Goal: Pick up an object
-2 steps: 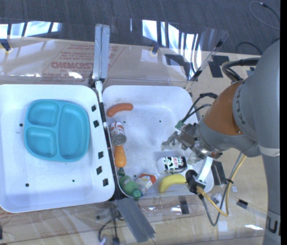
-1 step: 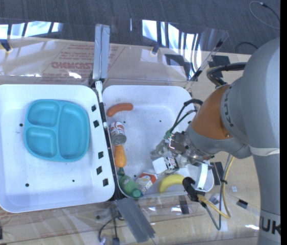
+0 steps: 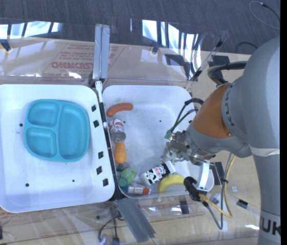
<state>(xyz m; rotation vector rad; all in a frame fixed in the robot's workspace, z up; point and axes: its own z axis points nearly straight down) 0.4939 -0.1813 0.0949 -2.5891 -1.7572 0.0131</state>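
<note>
You are looking down on a pale wooden desk (image 3: pixel 56 221) above dark grey carpet (image 3: pixel 133 1), bearing two shallow white bins. Take the right white bin (image 3: pixel 148 93) as your landmark. Left of it, the other white bin (image 3: pixel 10 188) holds a turquoise divided plate (image 3: pixel 57 129). Along its left wall lie a sausage (image 3: pixel 120 107), a small can (image 3: pixel 116 130) and an orange carrot-like piece (image 3: pixel 120 152). At its near edge, a black-and-white cow toy (image 3: pixel 155 174) and a yellow banana (image 3: pixel 172 182) sit just below the jaws (image 3: pixel 173 151); you cannot tell how far they stand apart.

blue divided plate (image 3: pixel 57 129), left white bin (image 3: pixel 5 188)
</note>
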